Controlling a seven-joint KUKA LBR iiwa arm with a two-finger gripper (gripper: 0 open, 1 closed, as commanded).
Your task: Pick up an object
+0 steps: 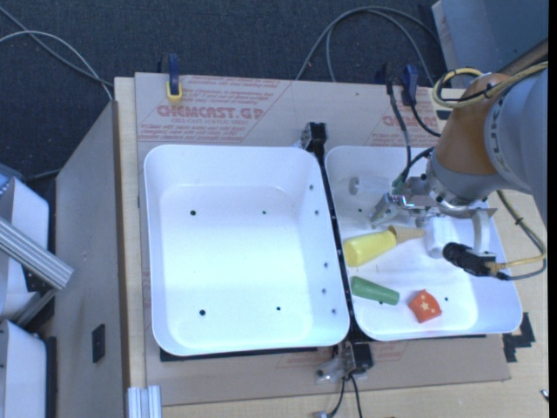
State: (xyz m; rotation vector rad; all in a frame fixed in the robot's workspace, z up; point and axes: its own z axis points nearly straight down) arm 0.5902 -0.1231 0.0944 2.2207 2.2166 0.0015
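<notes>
Three objects lie in the right bin [370,165]. A yellow object [365,249] with a pale stub on its right end sits near the bin's left wall. A green cylinder [375,291] lies just below it, and a small red-orange block [425,306] rests near the front rim. My gripper [394,205] hangs low in this bin, just above and behind the yellow object's right end. The grey arm with its orange band [466,142] comes in from the right. Nothing shows in the gripper's grasp.
The left bin [235,251] stands beside the right one, parted by a black divider [329,225]. A small grey item [354,184] sits at the back of the right bin. Cables [409,120] and blue clamps [174,78] are at the board's far edge.
</notes>
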